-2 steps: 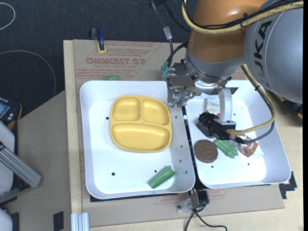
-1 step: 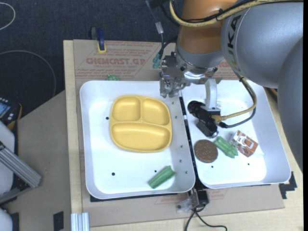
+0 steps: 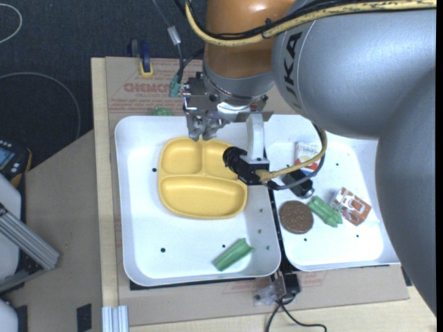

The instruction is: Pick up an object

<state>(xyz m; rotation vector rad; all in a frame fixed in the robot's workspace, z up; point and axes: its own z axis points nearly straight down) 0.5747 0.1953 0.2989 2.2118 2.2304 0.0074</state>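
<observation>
In the camera view, the gripper [image 3: 203, 128] is seen poised at the far rim of a yellow divided plate [image 3: 201, 178], which lies in the left bin [image 3: 138, 206]. Whether its fingers are parted or closed cannot be told. A green block [image 3: 232, 254] is seen nearer the bin's front edge, well apart from the gripper.

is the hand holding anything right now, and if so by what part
Cannot be told: the hand sits at the yellow divided plate's far rim, but no grip shows.
</observation>
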